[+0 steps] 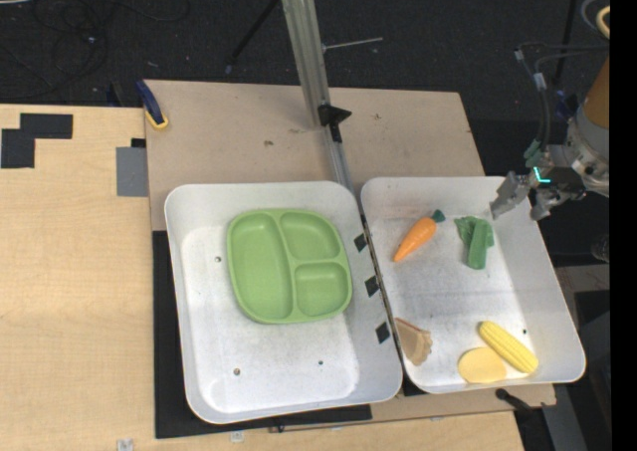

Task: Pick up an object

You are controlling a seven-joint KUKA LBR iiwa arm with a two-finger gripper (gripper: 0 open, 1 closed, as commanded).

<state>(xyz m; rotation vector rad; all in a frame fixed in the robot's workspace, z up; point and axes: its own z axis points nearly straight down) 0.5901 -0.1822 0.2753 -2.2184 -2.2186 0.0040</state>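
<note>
The right bin holds an orange carrot, a green pickle-like piece, a yellow corn cob, a pale yellow round piece and a brown wedge. My gripper hangs over the bin's upper right edge, right of the green piece and apart from it. Its two fingers stand spread with nothing between them.
The left bin holds a green divided plate. A metal post rises behind the bins. Black clips sit along the seam between the bins. A wooden table lies at the left.
</note>
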